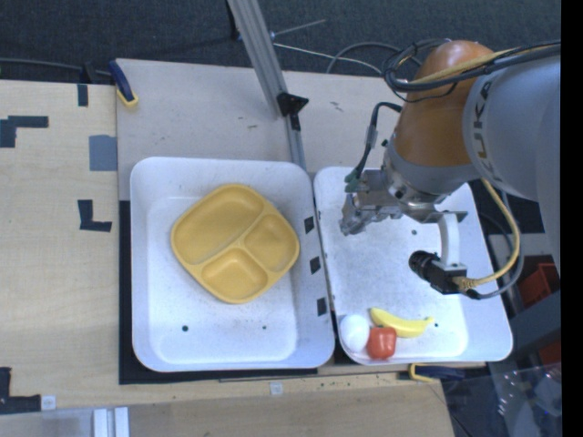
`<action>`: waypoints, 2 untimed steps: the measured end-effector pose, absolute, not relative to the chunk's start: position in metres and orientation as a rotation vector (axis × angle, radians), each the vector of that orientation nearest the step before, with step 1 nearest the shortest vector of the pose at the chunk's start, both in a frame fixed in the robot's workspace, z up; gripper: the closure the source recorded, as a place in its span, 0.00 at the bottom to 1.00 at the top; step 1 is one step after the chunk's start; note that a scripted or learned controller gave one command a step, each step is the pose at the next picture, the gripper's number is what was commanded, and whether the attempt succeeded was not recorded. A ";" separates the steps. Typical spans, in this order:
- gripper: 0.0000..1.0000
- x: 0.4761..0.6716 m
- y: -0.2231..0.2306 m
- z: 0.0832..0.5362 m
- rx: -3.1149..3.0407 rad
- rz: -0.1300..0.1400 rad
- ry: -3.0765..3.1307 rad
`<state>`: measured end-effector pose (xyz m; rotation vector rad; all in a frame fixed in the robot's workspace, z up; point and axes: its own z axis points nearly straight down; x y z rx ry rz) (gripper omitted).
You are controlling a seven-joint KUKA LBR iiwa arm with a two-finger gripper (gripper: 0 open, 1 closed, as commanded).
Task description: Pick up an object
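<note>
Two white bins side by side on the bench. Left bin (150,244) holds a yellow divided plate (235,241), three compartments, lying flat, roughly centred, slightly toward the far side. Right bin (483,326) has three small objects clustered at its near edge: yellow banana (401,321), red pepper-like piece (382,341) just below and touching the banana's left end, white round object (352,329) just left of the red one, in the near-left corner.

Arm comes in from the right, orange band (437,107) above the wrist, grey link at far right with partial lettering "KU" readable along its edge. Gripper (353,221) hangs over the far-left part of the right bin, near the divider between the bins, well apart from the banana cluster. Nothing seen between the fingers; whether they are spread or closed cannot be made out at this angle. Black cabling loops around the wrist; a black cylindrical fitting (435,271) sits below the wrist over the bin floor.

No other legible labels or brands.
</note>
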<state>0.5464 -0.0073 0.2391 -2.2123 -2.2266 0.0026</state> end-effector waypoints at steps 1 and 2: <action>1.00 0.536 0.042 0.224 -2.212 0.004 -2.226; 1.00 0.536 0.095 0.221 -2.211 0.002 -2.228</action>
